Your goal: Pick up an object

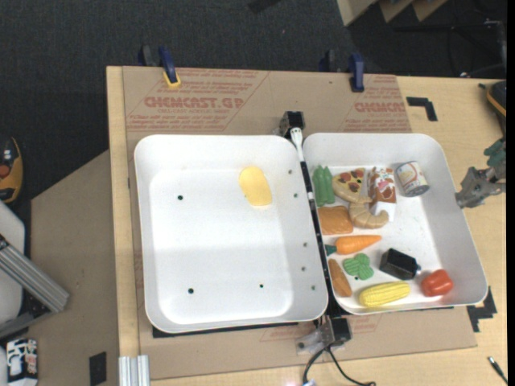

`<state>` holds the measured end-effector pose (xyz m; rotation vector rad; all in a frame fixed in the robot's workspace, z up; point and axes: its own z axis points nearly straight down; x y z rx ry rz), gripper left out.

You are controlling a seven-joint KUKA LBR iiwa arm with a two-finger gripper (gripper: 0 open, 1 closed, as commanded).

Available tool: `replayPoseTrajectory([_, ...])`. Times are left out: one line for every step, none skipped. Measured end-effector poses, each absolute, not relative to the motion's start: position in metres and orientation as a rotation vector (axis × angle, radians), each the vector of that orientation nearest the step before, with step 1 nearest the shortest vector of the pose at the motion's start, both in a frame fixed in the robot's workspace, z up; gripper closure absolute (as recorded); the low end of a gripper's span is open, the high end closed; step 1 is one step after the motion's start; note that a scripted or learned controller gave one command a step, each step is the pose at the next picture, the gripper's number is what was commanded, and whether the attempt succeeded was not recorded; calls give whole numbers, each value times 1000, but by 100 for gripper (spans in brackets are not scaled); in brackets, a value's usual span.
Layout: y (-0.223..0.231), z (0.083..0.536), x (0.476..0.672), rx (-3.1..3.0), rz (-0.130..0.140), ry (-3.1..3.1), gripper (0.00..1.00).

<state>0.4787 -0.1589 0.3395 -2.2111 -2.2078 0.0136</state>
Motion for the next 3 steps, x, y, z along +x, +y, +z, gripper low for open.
replayPoseTrajectory([-135,493,480,-2228,-17,-2238,100])
replayPoseTrajectory([-73,381,479,-2207,9,-2221,100])
replayPoseTrajectory([89,342,478,-2196,3,-2235,100])
